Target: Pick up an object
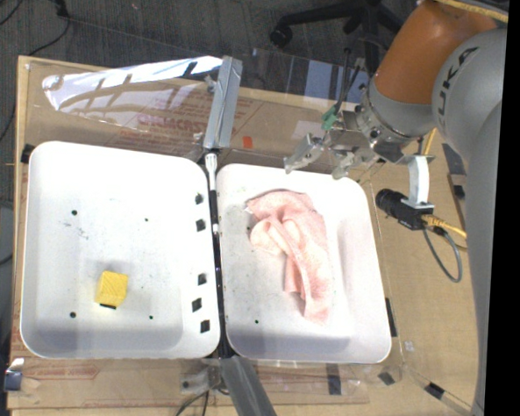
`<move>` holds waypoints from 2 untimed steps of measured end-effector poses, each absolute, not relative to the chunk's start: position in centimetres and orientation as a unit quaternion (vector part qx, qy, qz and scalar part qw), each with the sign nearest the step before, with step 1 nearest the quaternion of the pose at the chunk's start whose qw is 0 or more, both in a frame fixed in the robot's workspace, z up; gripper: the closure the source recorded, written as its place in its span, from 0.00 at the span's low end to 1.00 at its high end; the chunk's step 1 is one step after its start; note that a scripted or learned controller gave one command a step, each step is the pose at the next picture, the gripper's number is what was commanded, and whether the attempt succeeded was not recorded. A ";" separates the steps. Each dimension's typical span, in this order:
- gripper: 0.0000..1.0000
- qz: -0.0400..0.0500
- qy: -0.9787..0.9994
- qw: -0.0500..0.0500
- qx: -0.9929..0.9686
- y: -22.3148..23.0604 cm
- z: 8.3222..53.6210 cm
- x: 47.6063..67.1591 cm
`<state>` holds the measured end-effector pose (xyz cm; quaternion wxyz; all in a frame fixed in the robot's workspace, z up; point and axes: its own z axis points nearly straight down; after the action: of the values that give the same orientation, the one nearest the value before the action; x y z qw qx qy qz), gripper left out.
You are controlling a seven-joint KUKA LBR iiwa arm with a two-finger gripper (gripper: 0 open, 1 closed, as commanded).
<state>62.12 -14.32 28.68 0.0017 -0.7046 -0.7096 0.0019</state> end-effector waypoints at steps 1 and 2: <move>0.00 0.002 -0.720 0.002 -0.694 -15.1 10.4 60.6; 1.00 0.002 -0.721 0.002 -0.692 -15.1 11.5 60.7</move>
<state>60.66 -15.09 11.46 0.0022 -0.6925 -0.7214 0.0025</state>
